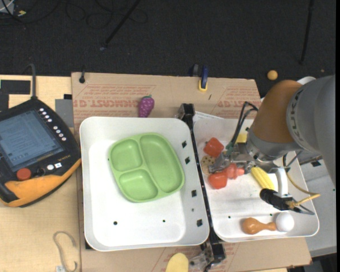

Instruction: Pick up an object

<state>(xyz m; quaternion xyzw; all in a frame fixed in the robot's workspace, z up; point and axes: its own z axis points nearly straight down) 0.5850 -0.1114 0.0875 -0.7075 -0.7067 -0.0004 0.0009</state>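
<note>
My gripper (pixel 222 165) is low in the right bin (pixel 238 208), near its left side, among red things. A red block (pixel 213 147) lies just up-left of it. A red tomato-like piece (pixel 218 179) sits right below it, and a smaller red piece (pixel 236 171) lies at its right. Whether anything is between the fingers is hidden by the wrist. A yellow corn cob (pixel 263 178) lies to the right under the arm. A white egg (pixel 284 222) and an orange-brown gourd (pixel 255 226) rest near the bin's front edge.
The left bin (pixel 102 208) holds a green divided plate (pixel 145 166). Purple grapes (pixel 146 105) lie on the cardboard behind the bins. A yellow object (pixel 177 262) sits in front of them. A control pendant (pixel 25 146) lies at far left.
</note>
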